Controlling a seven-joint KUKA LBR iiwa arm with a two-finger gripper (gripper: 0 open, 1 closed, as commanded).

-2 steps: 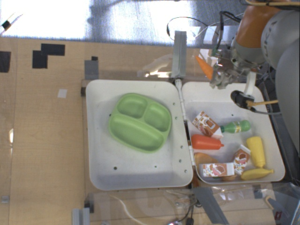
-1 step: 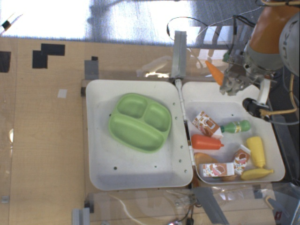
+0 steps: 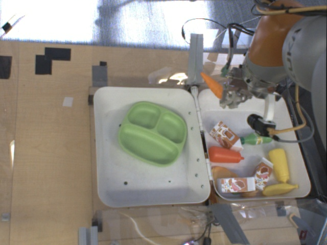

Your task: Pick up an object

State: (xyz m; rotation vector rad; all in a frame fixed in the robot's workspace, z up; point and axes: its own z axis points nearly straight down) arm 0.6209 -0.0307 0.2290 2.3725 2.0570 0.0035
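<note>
Orange carrot-shaped toy (image 3: 213, 84) lies at the far left corner of the right bin, beside my gripper.

I see the shallow white right bin (image 3: 301, 180) on the wooden tabletop (image 3: 46, 152), and the carrot leans on its far rim, just left of the gripper (image 3: 232, 100). The gripper hangs over the far part of this bin, and I cannot tell if its fingers are apart or together, because they are too blurred and dark against the wrist. Nothing is seen between them. Lower in the same bin lie a red ketchup-like bottle (image 3: 225, 155), a yellow bottle (image 3: 279, 164), a yellow banana (image 3: 279, 189), a green marker-like item (image 3: 257, 140) and small brown-white cartons (image 3: 225, 135). The left white bin (image 3: 110, 188) carries a green divided plate (image 3: 152, 132), near its middle.
</note>
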